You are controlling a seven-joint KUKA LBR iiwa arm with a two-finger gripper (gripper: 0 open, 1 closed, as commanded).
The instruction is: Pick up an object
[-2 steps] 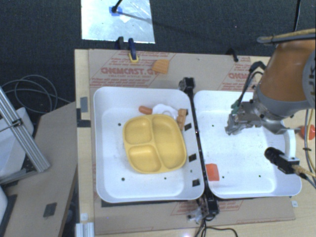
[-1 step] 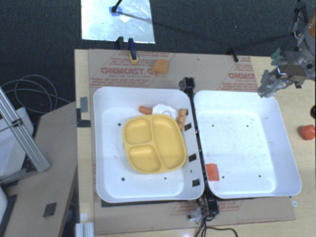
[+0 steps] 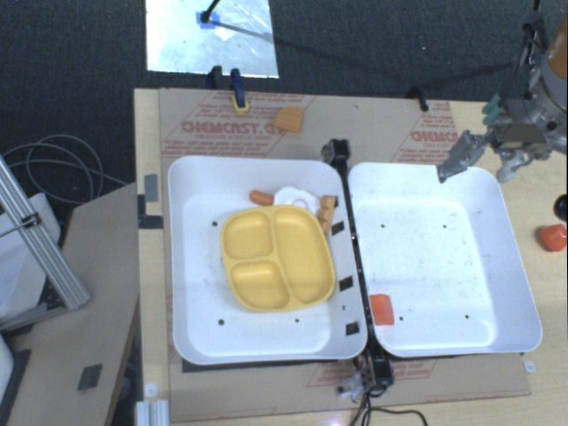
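Above the far right corner of the right bin point(image 3: 497, 238), the gripper point(image 3: 484, 160) hangs with fingers spread, gripping nothing; a yellow divided plate point(image 3: 277, 257) lies in the left bin point(image 3: 200, 238), an orange block point(image 3: 381, 309) in the right.

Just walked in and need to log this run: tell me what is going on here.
A robot arm reaches in from the right, its gripper open and holding nothing, over the far edge of the right bin. That bin holds an orange block near its front left corner. The left bin holds a yellow divided plate with small food toys behind it. Nothing has been picked up yet.
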